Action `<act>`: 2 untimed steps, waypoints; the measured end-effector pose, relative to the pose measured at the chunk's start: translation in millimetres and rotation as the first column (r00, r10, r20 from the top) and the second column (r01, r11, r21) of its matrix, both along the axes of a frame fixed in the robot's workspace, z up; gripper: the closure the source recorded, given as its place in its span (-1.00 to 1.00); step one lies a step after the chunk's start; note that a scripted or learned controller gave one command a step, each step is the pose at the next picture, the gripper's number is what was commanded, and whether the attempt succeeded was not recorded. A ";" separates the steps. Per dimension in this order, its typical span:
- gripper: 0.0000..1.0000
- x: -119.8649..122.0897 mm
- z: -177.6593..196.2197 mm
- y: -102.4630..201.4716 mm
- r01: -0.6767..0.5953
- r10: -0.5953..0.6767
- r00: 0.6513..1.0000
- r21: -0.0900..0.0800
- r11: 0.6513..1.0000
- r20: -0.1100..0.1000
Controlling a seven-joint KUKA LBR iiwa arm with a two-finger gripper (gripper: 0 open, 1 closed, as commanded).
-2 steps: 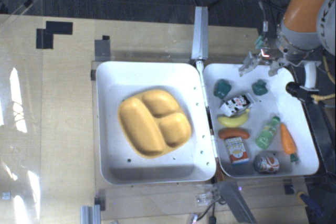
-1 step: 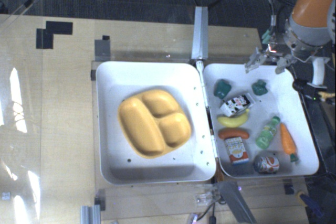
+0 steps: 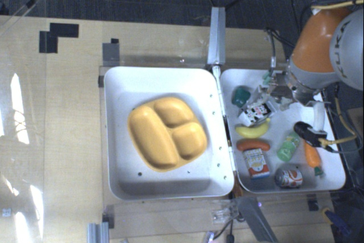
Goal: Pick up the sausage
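Note:
The sausage (image 3: 252, 145) is a short red-brown link lying crosswise in the right bin (image 3: 340, 179), between a yellow banana (image 3: 252, 131) behind it and a small orange-and-white carton (image 3: 257, 163) in front of it. My gripper (image 3: 272, 94) hangs over the back of the right bin, up and to the right of the sausage and well apart from it. It sits close to a black-and-white patterned box (image 3: 254, 114). I see nothing held in it.
The right bin also holds a teal object (image 3: 241, 95), a green bottle (image 3: 288, 147), an orange carrot (image 3: 312, 157) and a round can (image 3: 289, 177). A large yellow bun-shaped object (image 3: 166, 132) fills the middle of the left bin (image 3: 114, 122).

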State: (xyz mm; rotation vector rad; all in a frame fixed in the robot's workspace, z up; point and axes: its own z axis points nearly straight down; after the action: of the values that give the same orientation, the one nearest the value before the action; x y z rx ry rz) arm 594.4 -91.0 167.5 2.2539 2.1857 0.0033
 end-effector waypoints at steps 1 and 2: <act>-1.00 -49.9 -70.4 -10.1 -0.153 0.153 0.988 -0.003 0.988 0.010; -1.00 -92.4 -78.2 -0.2 0.012 -0.012 1.000 -0.001 1.000 0.014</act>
State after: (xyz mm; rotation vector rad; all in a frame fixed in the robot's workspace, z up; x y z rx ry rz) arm 502.0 -91.2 89.3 2.2598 2.1645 0.0173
